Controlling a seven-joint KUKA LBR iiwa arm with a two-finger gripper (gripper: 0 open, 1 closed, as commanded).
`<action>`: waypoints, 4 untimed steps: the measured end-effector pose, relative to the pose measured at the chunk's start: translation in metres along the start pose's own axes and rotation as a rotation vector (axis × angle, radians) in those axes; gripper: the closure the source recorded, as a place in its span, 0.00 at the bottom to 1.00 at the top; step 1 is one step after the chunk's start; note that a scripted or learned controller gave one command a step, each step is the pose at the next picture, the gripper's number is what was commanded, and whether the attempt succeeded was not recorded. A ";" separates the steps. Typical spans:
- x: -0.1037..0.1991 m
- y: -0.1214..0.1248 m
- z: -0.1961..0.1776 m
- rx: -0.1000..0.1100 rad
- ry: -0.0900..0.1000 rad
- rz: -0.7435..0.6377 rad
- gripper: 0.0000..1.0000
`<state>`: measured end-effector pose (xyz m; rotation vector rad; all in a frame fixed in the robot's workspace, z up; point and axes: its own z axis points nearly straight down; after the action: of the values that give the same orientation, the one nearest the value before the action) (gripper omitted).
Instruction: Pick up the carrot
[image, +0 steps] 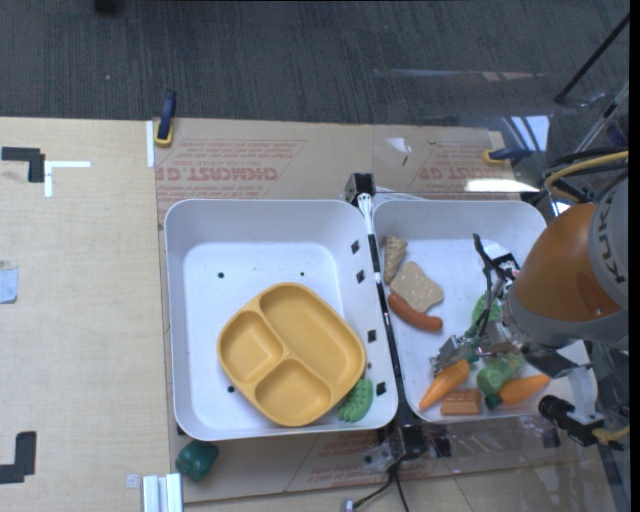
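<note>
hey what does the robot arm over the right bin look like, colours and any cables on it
The arm enters from the right as a bulky rounded orange band above the wrist, with grey casing beneath it. A yellow cable and black cables arc past its upper side. The gripper is a cluster of dark and silvery metal parts, too small and cluttered to make out in detail.

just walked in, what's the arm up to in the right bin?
The arm's end effector is down in the right bin, sitting at the top end of a carrot near the front wall. A second carrot, a sausage and bread lie nearby. The yellow divided plate sits in the left bin.
</note>
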<state>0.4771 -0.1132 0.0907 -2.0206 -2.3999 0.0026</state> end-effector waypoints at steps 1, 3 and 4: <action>-0.001 0.002 -0.009 -0.004 -0.003 0.000 1.00; 0.013 0.004 0.000 -0.004 0.000 0.100 0.00; 0.002 0.008 -0.005 -0.025 0.000 0.789 0.00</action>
<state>0.4847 -0.1104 0.0952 -2.8019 -1.4470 -0.0247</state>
